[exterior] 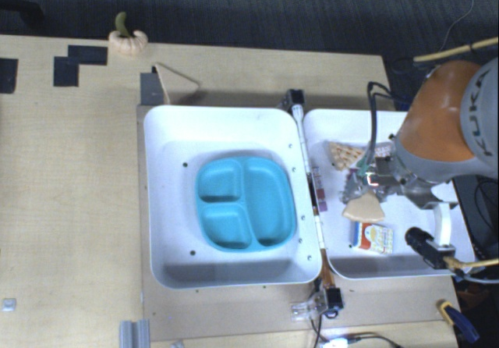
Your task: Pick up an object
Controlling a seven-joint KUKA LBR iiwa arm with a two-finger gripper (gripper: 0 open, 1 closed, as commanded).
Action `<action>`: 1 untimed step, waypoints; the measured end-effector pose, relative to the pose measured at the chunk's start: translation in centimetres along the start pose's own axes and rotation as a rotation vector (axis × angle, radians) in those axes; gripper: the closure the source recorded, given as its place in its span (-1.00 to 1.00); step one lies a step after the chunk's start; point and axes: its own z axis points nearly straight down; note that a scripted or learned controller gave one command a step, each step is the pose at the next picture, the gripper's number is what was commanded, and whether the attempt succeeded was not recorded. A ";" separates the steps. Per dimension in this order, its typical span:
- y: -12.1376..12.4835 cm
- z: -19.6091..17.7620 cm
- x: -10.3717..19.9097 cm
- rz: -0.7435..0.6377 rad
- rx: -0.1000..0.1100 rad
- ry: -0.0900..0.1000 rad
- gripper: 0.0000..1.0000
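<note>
Working the grasp step in the right bin [337,228]. Gripper [365,180] low near bin centre, arm reaching in from 3 o'clock. Jaw state: cannot tell, spread or pressed together; tip blurred and partly masked by the wrist.

Likely target: tan wedge [365,210], just at the gripper's 6 o'clock, touching it or nearly so. Not seen pinched.

Doing it well, as a judgement:
- Centre over the wedge's broad middle, not its point.
- Come straight down; close across the narrow width, not along the long edge.
- Keep clear of the small carton [372,239] just at the wedge's 6 o'clock, and of the waffle piece [343,155] at the gripper's 11 o'clock.
- Lift slowly; look for the wedge between the jaws before counting it a pick.
- Risk: flat thing on a smooth white floor, apt to slide away or tip out.

Look of the wedge: pale tan, roughly triangular, matte, lying flat or slightly tilted; like a bread slice or a toy cheese piece, hard to say which. Upper edge hidden under the gripper.

Elsewhere: dark stick [316,192] along the right bin's 9 o'clock wall. Left bin [168,182] holding a blue divided tray [245,202], well apart from the work.
</note>
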 end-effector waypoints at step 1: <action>7.1 -0.7 7.4 -0.001 0.001 0.001 1.00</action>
